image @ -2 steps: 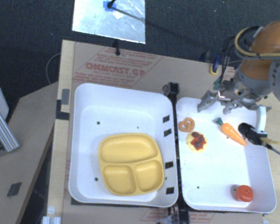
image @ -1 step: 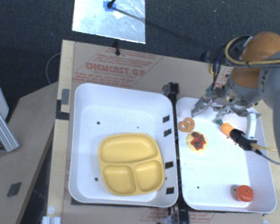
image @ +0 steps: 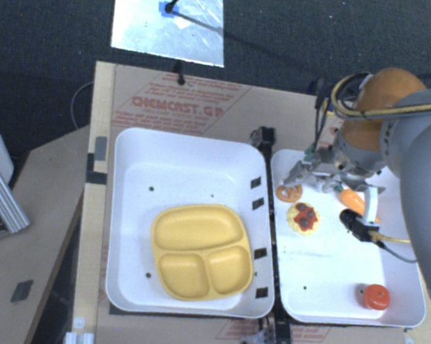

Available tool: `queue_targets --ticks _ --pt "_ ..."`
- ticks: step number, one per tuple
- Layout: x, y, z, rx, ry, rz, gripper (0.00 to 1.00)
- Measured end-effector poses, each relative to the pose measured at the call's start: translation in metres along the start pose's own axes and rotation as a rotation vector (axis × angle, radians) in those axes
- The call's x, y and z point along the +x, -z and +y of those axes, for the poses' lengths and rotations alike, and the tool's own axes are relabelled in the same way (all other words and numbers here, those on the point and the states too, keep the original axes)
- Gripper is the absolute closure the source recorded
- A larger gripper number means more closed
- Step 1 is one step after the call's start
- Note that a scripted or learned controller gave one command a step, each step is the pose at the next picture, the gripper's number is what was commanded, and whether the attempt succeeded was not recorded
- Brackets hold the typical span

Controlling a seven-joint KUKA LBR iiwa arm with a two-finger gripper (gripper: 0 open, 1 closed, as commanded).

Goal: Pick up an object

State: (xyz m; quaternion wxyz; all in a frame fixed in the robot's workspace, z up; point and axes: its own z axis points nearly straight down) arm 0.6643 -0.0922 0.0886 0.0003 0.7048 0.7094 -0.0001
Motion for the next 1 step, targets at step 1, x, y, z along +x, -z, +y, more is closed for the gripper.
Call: queue_targets --ticks 1 --pt "-0.0001 0.0142 0.002 -0.007 0.002 -0.001 1.0"
